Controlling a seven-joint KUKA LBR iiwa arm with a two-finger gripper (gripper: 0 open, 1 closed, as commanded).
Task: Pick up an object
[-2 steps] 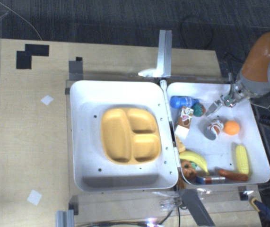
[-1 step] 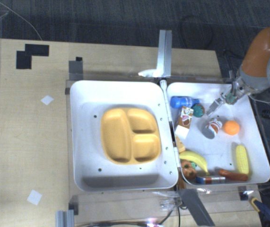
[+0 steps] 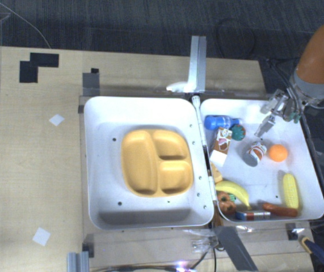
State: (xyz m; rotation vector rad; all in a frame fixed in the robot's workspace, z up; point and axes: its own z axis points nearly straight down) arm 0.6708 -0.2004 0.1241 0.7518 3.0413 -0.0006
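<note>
Gripper [image 3: 265, 124] hovers just at 1 o'clock of the small can [image 3: 256, 153]; fingers look open, empty. Centre over it before closing.

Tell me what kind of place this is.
Likely a robot lab grasping bench: two white bins on a wooden table, toy food like a banana and corn cob, and a robot gripper above them.
</note>
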